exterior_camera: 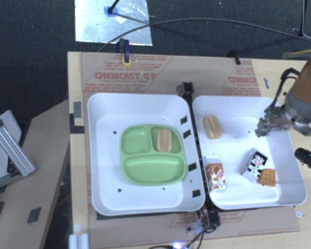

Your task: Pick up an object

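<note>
A pale tabletop over dark carpet carries two white bins. The tool hovers in the right bin, far from a hot dog.

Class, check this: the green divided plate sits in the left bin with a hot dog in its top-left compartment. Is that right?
Not quite. The camera view shows the hot dog in the top-right compartment of the green divided plate, not the top-left. The plate does sit in the left bin.

Arm low, tool down
</note>
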You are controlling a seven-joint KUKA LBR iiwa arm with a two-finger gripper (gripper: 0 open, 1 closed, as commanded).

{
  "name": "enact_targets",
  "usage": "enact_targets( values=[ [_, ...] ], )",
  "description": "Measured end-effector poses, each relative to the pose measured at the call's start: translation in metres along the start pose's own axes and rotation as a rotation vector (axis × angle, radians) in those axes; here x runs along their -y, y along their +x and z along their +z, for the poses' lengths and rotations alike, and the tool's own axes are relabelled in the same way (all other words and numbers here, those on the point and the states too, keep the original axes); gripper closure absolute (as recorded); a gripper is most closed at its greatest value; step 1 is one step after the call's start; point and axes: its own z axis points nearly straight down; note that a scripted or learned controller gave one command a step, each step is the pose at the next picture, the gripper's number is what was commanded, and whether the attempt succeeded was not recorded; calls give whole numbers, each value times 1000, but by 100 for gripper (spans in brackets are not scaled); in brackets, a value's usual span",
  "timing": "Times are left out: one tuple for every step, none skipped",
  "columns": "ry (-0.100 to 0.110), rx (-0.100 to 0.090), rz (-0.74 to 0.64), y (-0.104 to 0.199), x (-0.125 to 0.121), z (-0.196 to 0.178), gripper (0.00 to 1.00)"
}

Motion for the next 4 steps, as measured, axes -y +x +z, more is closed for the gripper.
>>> enact_targets(
  values=[
    [-2,1,-1,2,-5,-65,100],
    [1,0,-1,2,-6,-94,100],
    [4,-3,-5,62,-3,-100,100],
    [5,-4,-5,125,-7,-98,100]
  ],
)
